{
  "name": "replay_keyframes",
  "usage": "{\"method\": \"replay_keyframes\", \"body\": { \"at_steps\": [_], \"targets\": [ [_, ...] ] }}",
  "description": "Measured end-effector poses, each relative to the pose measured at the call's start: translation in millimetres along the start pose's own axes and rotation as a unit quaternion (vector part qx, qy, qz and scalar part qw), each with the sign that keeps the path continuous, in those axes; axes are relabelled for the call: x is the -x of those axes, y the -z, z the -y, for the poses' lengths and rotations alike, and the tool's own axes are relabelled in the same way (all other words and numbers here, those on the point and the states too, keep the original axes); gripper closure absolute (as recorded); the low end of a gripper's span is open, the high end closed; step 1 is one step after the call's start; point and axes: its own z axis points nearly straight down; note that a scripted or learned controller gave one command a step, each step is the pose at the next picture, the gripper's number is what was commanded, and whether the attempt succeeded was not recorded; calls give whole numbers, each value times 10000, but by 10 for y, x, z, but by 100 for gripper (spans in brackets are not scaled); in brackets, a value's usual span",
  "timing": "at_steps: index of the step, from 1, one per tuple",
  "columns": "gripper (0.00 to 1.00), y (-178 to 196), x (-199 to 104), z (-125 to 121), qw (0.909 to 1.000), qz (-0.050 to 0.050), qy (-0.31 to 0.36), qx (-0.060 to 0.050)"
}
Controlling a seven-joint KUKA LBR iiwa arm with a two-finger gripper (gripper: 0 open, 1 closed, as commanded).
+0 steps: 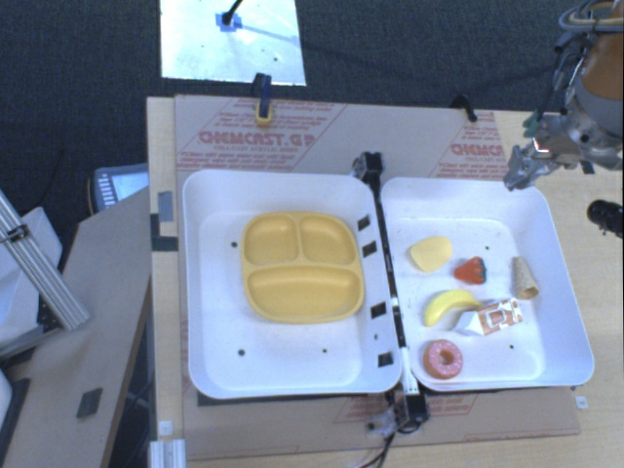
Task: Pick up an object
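Objects for picking lie in the right bin (561, 261): a pale yellow chip-like piece (430, 253), a red strawberry (471, 270) just beside it, a tan cone (526, 278) near the bin's right wall, a banana (450, 306) below the strawberry, a small white and orange packet (498, 316) touching the banana's right end, and a pink donut (445, 359) toward the near edge. The packet carries print, too small to read.

The left bin (210, 261) holds a yellow divided tray (302, 267) with two small compartments at the far side and one long one at the near side. A black strip with clips runs between the two bins.

Both bins sit on a brown sheet (322, 130) printed in red. The lettering reads "CHEMCAST" followed by what looks like "GP", seen upside down from this view, and part of the same print shows near the sheet's far right corner. A yellow and black clamp (263, 100) grips the sheet's far edge. Beyond it lies a pale square panel (232, 27) with a small blue mark.

The gripper (524, 169) hangs just past the far right corner of the right bin, above the sheet and well apart from all the objects. It is small and blurred, so whether it is apart or together cannot be told; nothing shows in its grasp. The arm (595, 76) rises behind it at the right.
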Motion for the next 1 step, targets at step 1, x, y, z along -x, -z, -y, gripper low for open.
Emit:
{"method": "replay_keyframes", "body": {
  "at_steps": [1],
  "targets": [
    [100, -69, -509, 133, 10000, -16, 14, -41]
  ]
}}
